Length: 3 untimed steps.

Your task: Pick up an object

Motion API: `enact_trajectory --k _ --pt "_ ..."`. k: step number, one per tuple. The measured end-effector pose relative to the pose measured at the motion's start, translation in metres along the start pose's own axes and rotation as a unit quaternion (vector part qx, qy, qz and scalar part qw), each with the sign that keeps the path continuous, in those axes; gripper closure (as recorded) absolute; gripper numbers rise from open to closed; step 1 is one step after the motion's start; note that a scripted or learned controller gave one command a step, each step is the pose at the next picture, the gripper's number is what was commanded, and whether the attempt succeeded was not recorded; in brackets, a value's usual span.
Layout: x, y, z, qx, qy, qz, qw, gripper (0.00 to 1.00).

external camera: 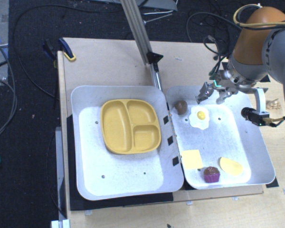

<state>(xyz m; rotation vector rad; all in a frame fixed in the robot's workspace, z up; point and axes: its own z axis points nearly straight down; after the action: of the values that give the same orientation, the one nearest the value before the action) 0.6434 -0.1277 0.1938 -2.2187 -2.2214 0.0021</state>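
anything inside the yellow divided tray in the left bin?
The yellow divided tray has three compartments, all showing bare yellow plastic. It sits flat on the left bin, so the bin floor beneath it is covered.

A pale wooden bench [109, 65] stands on dark floor [28, 127] strewn with cables [33, 80].

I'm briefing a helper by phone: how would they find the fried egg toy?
Look in the right-hand white bin, at its far end near the arm's hand. The fried egg lies flat there, just right of a small brown ball. It alone is white with a yellow centre.
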Motion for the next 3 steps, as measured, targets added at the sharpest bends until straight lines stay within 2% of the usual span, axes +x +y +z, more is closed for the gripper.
enact_trajectory --k 1,3 --pt "0.000 0.001 -0.001 -0.001 0.000 0.000 1.0000 0.00" --pt "0.005 -0.002 0.097 0.001 0.000 0.000 1.0000 0.00"
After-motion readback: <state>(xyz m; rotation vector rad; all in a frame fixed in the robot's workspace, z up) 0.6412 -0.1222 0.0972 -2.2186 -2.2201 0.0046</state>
